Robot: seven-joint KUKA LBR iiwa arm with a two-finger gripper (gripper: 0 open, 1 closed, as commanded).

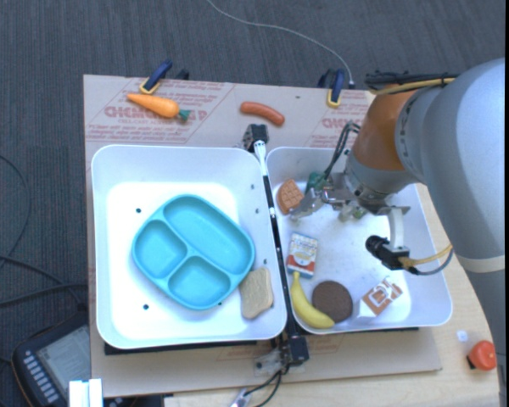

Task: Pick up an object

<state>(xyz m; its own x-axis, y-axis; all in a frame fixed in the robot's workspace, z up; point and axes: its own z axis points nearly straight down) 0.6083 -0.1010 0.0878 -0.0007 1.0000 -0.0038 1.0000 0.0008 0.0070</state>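
My gripper [329, 202] hangs low over the back of the right bin [433, 312], open, with bare white floor between its fingers. Just to its left, apart from it, lies an orange-brown toy waffle piece [289, 196]. A small green item [316, 179] peeks out at the gripper's back edge. Toward the front of that bin lie a small red-and-white carton [303, 253], a yellow banana [308, 305], a round brown cookie [332, 299] and an orange-and-white box [382, 296]. The arm hides the bin's back right corner.
In the left bin [102, 227] a blue divided plate [193, 250] lies with a bread slice [256, 292] beside it. A toy carrot [157, 105] and a sausage [262, 113] lie on the board behind the bins. A black cable fitting [382, 251] hangs off the arm.
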